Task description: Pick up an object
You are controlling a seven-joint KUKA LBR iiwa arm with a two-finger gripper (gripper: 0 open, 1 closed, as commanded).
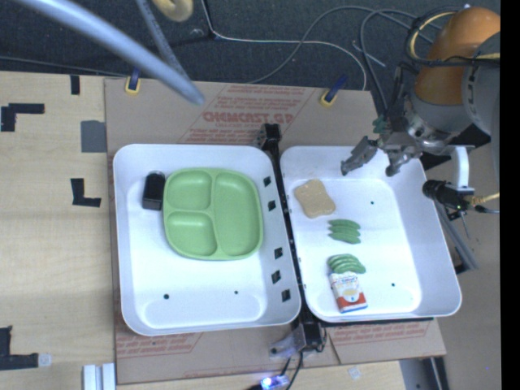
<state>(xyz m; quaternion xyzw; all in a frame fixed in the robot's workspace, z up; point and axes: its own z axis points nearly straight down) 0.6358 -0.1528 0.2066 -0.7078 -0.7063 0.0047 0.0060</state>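
Approach step: the gripper hovers spread and empty at the right bin's far edge; the bread slice (nearest candidate) lies just left, needing a short descent

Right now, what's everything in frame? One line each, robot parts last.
Shallow white plastic bins: 2, white, side by side on the bench.
Green divided plastic plate: 1, light green, three compartments, in the left bin.
Small black block: 1, black, left bin, against the plate's left edge.
Tan bread-shaped piece: 1, tan, right bin, upper left.
Green pea pod: 1, green, right bin, middle.
Green leafy piece: 1, green, right bin, just above the carton.
Small red and white carton: 1, right bin, lower middle.
Cardboard sheet: 1, brown, under the bins.
Gripper: 1, grey, fingers open, over the right bin's top edge, holding nothing.
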